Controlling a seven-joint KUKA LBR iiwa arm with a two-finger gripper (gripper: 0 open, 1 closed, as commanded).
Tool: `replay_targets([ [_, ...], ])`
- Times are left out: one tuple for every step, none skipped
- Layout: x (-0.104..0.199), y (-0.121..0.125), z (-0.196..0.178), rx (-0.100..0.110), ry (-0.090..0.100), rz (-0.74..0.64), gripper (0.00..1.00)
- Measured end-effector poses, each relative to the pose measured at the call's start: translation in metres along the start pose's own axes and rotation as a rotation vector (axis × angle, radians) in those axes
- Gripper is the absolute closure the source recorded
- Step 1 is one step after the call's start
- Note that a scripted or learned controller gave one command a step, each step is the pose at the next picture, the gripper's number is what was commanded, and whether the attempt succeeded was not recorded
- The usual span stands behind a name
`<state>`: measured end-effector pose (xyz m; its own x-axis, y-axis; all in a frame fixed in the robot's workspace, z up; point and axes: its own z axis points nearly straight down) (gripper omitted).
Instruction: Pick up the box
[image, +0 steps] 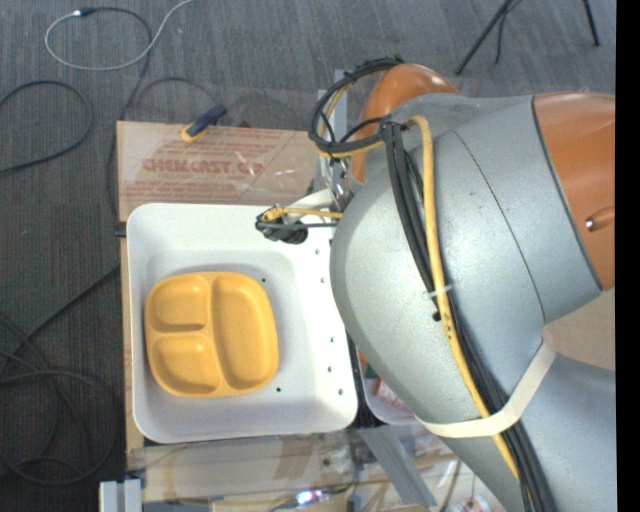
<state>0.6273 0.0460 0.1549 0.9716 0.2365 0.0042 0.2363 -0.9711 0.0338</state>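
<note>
Dark grey carpet (60, 200) lies behind the surface, with thin black cables (40, 95) looping across it at the left. On the far side of the surface lies a flat sheet of brown cardboard (200, 165) with red print, and a small blue and yellow tool (203, 121) rests at its far edge.

Just in front of the cardboard sits the left bin (200, 215), white and shallow with rounded corners. Within it a yellow divided plate (212, 333) lies flat toward the bin's left side, with three compartments: one tall one on the right and two smaller ones stacked on the left.

A grey arm (450, 300) reaches in from the right and covers almost all of the right half of the scene, its orange band (580, 190) at the upper right. Black and yellow cables (415, 220) run along its shell, and a pale strap (500, 405) wraps its lower part. A small black fitting (283, 228) with yellow wires juts from beneath the arm over the far rim of the left bin.

A sliver of the right bin (385, 405) shows under the arm. With the arm's bulk over that bin, I cannot tell where the box lies, which way its long axis points, or whether the jaws are open or closed.
</note>
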Motion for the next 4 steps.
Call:
replay_targets([
  [-0.003,-0.001,0.003,-0.006,0.010,0.001,1.00],
  [-0.004,-0.001,0.010,-0.011,0.009,0.011,1.00],
  [-0.005,0.001,0.004,-0.013,0.001,0.009,1.00],
  [-0.006,0.001,-0.001,-0.012,-0.008,0.006,1.00],
])
